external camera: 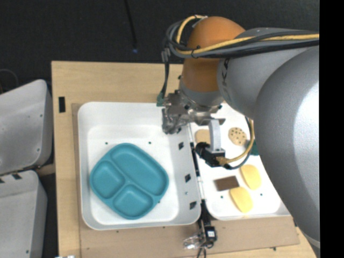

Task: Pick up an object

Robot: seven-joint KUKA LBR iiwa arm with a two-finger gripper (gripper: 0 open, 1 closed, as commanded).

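My grey arm, with its orange band above the wrist, enters from the right and covers the upper right part of the view, with yellow and black cables running over it. Below it lies the light wooden bench, which bears two shallow white plastic bins side by side. The left bin holds a teal plastic plate with three compartments, lying flat in the lower left half of that bin. The right bin is partly hidden by my arm; its visible floor holds several small flat food-like pieces. Two pale yellow oval pieces lie at its lower right: one nearer my arm and the other just below and to its left. A brown rectangular piece lies just left of these two. A round tan piece with dark dots lies further up, near my wrist, and a small beige piece lies close to the wall shared by the two bins. My gripper hangs over that shared wall, at the upper end of the bins. I cannot tell how my jaws stand, since the metal wrist parts hide them. No piece is seen between them.
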